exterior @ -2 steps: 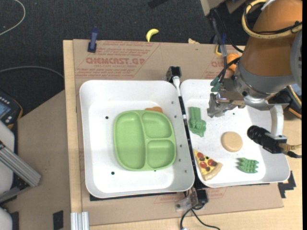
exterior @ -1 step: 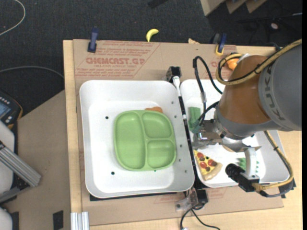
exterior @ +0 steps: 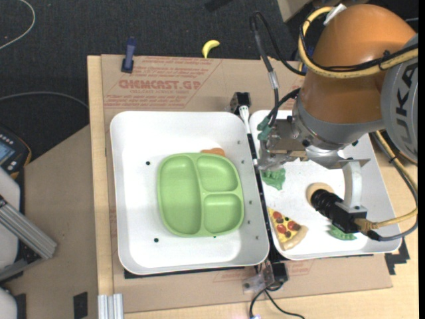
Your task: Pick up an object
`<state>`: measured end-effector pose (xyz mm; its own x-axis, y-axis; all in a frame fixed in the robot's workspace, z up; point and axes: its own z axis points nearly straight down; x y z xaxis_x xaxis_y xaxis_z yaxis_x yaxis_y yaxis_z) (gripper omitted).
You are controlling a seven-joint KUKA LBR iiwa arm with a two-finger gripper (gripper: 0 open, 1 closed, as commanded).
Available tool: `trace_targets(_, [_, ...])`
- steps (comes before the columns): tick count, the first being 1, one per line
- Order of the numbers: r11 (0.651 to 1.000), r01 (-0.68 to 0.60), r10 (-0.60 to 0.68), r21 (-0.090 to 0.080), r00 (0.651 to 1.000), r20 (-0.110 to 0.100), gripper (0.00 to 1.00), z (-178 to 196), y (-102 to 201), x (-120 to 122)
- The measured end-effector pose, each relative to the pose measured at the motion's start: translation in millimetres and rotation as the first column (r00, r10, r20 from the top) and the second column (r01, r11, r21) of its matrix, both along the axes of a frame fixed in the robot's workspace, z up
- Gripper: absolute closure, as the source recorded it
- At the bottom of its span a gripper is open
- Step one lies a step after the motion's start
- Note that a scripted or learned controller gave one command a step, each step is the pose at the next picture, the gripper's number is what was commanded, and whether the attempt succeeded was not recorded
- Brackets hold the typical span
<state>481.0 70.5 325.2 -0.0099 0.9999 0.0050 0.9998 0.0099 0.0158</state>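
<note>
My gripper [exterior: 271,159] hangs low over the left part of the right bin [exterior: 372,171], close to the wall shared with the left bin. A green leafy toy [exterior: 273,177] lies directly under it, partly hidden by the gripper body. A toy pizza slice [exterior: 287,229] rests near the right bin's front left corner. A tan round piece [exterior: 316,189] sits in the bin's middle, and a small green piece [exterior: 343,231] lies towards the front right. The arm's orange band and grey wrist cover the back of this bin.
The left bin [exterior: 129,178] holds a green divided plate [exterior: 199,195] with a small orange thing [exterior: 213,151] at its far edge. A yellow banana toy [exterior: 210,46] and a blue clip [exterior: 128,55] lie beyond the bins on the cardboard.
</note>
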Motion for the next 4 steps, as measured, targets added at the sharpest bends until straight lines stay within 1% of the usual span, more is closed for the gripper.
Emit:
trace_targets(1, [1.000, 0.015, -0.015, -0.006, 1.000, -0.003, 1.00, 81, -59, -1])
trace_targets(2, [1.000, 0.010, -0.010, -0.005, 1.000, -0.022, 1.00, 22, -48, -2])
trace_targets(3, [1.000, 0.006, -0.006, -0.005, 1.000, -0.023, 1.00, -33, -5, -3])
trace_targets(4, [1.000, 0.013, -0.013, -0.005, 1.000, -0.006, 1.00, 51, -41, -1])
